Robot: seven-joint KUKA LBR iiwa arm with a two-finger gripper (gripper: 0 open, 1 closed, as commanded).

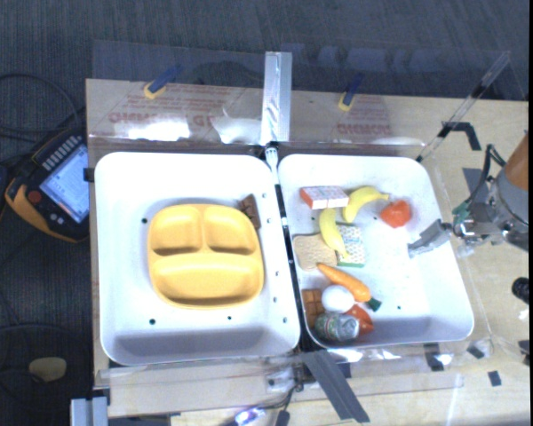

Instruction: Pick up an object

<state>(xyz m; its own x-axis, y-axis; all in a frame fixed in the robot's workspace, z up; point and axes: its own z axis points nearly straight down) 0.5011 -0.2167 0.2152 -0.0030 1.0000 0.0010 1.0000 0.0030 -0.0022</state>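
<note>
We see the worktop (pixel 480 122) carrying two shallow white bins side by side. In the left bin (pixel 124 327) lies a yellow divided tray (pixel 204 254), set roughly at its middle, with a small brown item (pixel 248 208) just beside the tray's upper right corner. The right bin (pixel 426 318) holds a crowd of toy foods, mostly along its left half: a red and white box (pixel 323 196) near the top, a yellow banana (pixel 366 201) just to its right, and a red tomato-like piece (pixel 395 213) beside the banana's tip. Below these we find a second yellow piece (pixel 330 230) shaped like a banana, a small green and white packet (pixel 353 244) touching it, and a pale cracker (pixel 313 253) to their left. Further down lie an orange carrot (pixel 346 281), a white egg (pixel 338 299), a brown waffle-like piece (pixel 312 303), a can (pixel 336 327) on its side and a red item (pixel 362 319) next to it. The claw (pixel 426 237) sits over the right side of the right bin, reaching in from the right edge, well apart from the food pile; we cannot tell whether it is open or closed, and nothing is visible between its tips. A handheld controller (pixel 58 185) with a lit screen rests on the dark floor left of the worktop.
</note>
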